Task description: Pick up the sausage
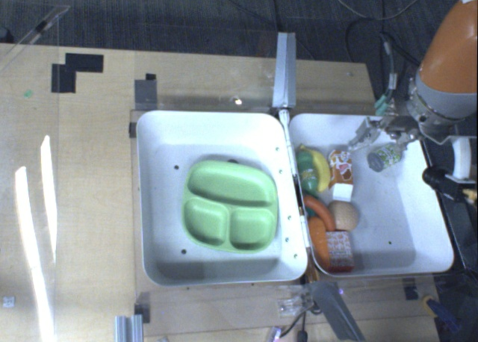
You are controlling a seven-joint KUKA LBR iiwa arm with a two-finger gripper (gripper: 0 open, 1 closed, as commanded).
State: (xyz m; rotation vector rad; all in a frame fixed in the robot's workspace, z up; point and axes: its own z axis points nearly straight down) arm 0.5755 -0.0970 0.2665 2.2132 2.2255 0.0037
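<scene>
The sausage, as far as it can be made out, is the long orange-red plastic toy sausage (319, 230) in the right-hand shallow white plastic bin (418, 251). It lies lengthwise along that bin's left wall, in the near half. A pale beige egg-shaped toy (344, 216) touches its right side. A small dark red speckled block (340, 251) sits just beside its near end. Beyond its far end, in the same line along the wall, lies a yellow and green toy banana (314, 169). A red and white printed packet (341, 166) is close to the right of the banana.

The metal two-finger tool (382, 137) hangs over the far right part of the same bin, well apart from the sausage, with nothing of the sausage in it. Whether it is apart or together cannot be told at this angle. A small grey-green cylindrical piece (386, 157) shows just under it; I cannot tell whether it touches the tool. The grey arm with its orange band (452, 49) comes in from the right.

The left-hand shallow white bin (160, 184) holds a light green plastic tray with three compartments (230, 204). Both bins rest on the pale wooden table (75, 206).
</scene>
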